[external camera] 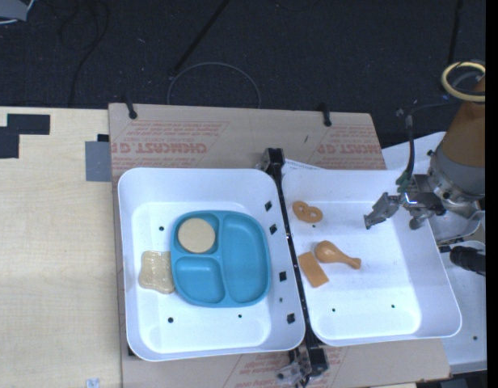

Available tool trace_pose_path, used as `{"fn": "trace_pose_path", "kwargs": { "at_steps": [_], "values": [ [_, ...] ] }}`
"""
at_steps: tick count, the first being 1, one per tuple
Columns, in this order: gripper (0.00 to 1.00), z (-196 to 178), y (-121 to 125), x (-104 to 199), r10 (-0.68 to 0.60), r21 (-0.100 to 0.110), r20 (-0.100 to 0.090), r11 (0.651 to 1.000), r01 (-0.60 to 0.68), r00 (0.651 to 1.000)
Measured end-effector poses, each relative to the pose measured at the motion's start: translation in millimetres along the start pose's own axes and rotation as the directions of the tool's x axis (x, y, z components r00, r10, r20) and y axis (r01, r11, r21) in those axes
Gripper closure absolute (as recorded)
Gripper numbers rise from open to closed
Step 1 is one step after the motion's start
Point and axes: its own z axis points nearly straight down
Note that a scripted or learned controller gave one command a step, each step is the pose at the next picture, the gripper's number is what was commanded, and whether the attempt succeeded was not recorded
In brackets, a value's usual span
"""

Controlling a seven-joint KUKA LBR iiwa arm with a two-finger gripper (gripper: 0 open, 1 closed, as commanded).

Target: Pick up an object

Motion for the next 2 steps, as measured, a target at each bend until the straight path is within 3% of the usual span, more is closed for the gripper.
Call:
{"fn": "trace_pose_path", "kwargs": {
  "at_steps": [1,2],
  "values": [
    [0.0,-6.5,2.5,-0.3,-0.002,-0.012,0.003,1.0,0.002,1.0],
    [0.0,38.5,1.4,6.6,-0.003,-0.006,0.0,1.0,0.003,1.0]
  ]
}}
